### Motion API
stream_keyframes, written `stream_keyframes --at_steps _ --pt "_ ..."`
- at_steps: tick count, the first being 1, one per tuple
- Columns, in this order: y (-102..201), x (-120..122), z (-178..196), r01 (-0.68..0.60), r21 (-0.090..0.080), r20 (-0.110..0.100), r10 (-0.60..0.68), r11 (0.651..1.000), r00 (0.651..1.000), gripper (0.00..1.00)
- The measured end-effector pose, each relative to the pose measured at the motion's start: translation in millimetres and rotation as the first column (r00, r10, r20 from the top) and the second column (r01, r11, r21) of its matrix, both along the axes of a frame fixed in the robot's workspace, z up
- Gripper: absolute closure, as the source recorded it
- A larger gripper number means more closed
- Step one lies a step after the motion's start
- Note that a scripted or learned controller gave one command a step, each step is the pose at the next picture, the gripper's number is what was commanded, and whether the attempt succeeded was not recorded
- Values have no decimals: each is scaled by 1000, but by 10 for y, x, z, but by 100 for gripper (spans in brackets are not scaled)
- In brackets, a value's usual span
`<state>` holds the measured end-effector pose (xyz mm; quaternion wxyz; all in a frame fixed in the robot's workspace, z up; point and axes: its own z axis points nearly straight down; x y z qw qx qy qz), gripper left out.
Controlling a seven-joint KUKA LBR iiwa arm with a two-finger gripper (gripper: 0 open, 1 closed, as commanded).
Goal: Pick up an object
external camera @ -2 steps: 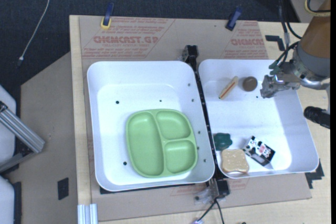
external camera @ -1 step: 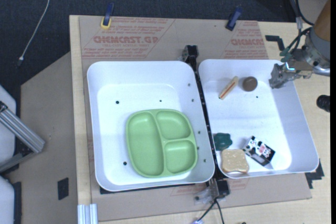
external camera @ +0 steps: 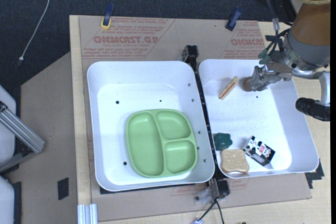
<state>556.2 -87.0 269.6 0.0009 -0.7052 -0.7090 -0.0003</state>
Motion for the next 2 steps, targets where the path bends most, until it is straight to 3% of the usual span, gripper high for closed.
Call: stream_keyframes --at_steps 2 --pt "979 -8 -245 0 0 -2 0 1000 1000 100"
